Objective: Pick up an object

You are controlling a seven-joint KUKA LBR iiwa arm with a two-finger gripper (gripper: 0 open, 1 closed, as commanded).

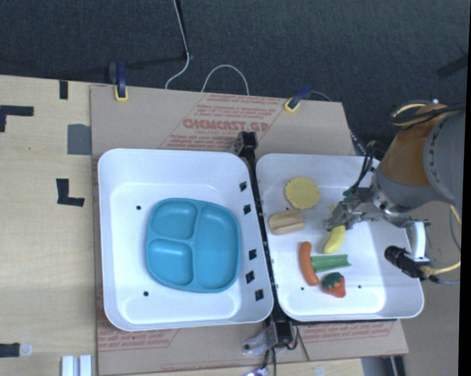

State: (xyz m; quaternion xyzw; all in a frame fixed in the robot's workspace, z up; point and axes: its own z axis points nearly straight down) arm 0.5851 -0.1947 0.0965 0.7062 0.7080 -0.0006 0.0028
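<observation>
Hovering near the right bin's (405, 305) rim, hand (341, 218) just above yellow piece (335, 240).

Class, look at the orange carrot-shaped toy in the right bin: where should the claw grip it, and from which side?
Grip the orange carrot-shaped toy at mid-length, descending from above with fingers across its narrow width. It lies flat, long and slim; its left side is bare, the green piece sits near its right.
</observation>
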